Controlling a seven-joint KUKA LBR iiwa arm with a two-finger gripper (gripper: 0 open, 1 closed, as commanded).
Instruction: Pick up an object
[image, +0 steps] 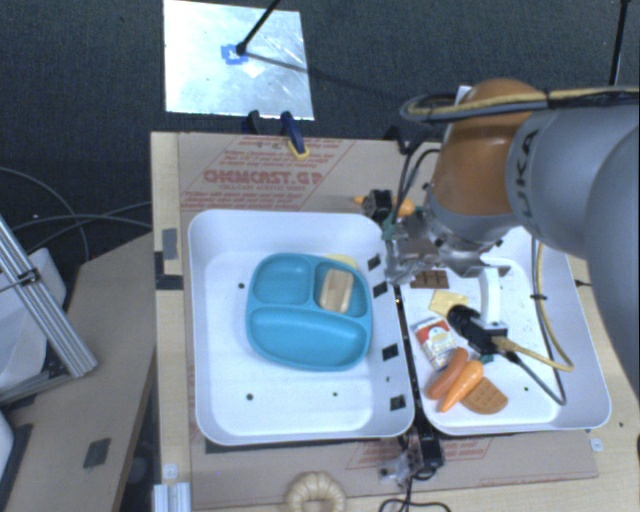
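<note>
My gripper (405, 260) hangs low over the divider between the two bins, at the far left corner of the right bin (575, 400). Just right of it lie a dark brown flat piece (430, 279) and a yellow slice (447, 299). Nearer the front are a small white can with a red label (435, 340), two carrots (455, 378) and an orange-brown cracker (487, 400). In the left bin (225, 400) a blue divided plate (300, 335) carries a tan bread piece (336, 291), and a pale yellow item (343, 262) sits at the plate's far edge.
The arm's bulky grey and orange wrist (500, 160) covers the far half of the right bin. Both bins rest on a cardboard sheet (260, 175) held by a blue clamp (292, 130). A tan ring (318, 492) lies in front of the bins.
</note>
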